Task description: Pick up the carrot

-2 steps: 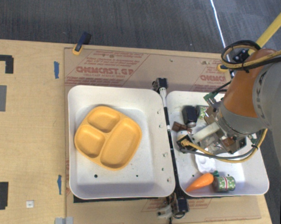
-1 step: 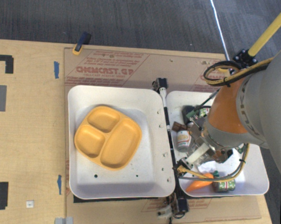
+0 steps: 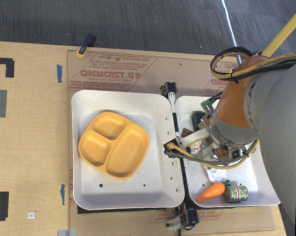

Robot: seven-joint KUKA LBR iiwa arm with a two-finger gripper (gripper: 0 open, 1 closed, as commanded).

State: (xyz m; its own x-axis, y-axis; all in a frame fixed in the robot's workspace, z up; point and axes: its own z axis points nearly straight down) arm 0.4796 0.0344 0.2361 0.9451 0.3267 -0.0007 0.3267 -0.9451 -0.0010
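So the grey arm [image 3: 266,110] hung over the right bin [image 3: 262,191], its gripper [image 3: 205,144] buried in cables, grip impossible to tell; the carrot [image 3: 211,191] lay at the bin's near edge, touching a small can [image 3: 237,193]

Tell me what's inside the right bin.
In the right bin, a carrot lies near the front edge, with a small green can beside it. The arm covers the bin's middle and back, so anything there is hidden.
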